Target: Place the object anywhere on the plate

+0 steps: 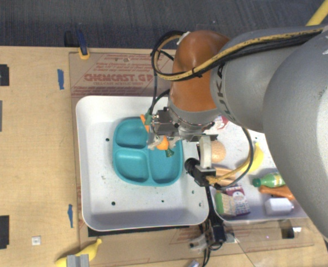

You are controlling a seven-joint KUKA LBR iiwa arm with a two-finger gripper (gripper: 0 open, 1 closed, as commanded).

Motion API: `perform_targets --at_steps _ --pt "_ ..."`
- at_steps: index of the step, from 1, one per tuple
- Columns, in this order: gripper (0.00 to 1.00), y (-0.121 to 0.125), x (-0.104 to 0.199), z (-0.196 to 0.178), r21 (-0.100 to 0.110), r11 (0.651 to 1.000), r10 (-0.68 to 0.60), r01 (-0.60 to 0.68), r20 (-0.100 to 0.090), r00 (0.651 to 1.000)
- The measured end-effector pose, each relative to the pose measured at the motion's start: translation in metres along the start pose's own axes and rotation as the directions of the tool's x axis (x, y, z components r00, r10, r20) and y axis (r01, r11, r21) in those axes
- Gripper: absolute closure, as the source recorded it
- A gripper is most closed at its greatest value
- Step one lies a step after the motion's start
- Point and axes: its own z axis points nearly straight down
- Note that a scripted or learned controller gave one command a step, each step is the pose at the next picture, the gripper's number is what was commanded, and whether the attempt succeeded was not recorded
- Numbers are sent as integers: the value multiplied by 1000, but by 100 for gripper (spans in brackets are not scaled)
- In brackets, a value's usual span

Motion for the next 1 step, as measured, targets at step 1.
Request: perform_targets --at_steps 1 --pt "0 0 -1 0 -1 1000 2 -2 0 1000"
